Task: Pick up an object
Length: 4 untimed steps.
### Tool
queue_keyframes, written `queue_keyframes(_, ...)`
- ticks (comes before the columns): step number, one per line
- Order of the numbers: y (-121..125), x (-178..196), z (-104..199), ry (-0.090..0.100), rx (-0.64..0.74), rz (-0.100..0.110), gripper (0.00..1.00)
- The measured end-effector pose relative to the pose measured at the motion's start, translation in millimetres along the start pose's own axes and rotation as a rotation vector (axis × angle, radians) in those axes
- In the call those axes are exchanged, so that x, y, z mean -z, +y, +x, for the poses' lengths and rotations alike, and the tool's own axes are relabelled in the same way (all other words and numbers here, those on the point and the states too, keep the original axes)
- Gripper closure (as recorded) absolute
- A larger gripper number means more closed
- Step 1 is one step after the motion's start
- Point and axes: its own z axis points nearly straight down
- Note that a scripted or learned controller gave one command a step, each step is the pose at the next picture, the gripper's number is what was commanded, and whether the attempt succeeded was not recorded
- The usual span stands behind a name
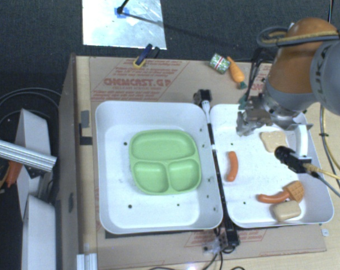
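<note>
My gripper hangs low over the back left part of the right bin, and nothing shows between its tips. An orange-red sausage lies in front of it, near the bin's left wall. A pale toast-shaped piece lies just to the gripper's right, partly under the wrist. At the bin's front right are a second, curved sausage, a small waffle piece and a beige bread roll.
The left bin holds a green divided plate. On the cardboard behind the bins lie a toy carrot, a small green can and a blue and yellow clip.
</note>
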Motion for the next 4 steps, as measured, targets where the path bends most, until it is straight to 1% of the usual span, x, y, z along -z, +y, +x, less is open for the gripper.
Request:
queue_keyframes(1, 0, 0, 0, 0.000, -0.001, 0.000, 0.00)
queue_keyframes(2, 67, -24, -72, -0.002, -0.004, 0.001, 0.00)
queue_keyframes(3, 19, -152, -81, -0.001, -0.004, 0.001, 0.00)
queue_keyframes(4, 90, -151, -135, -0.003, -0.002, -0.003, 0.00)
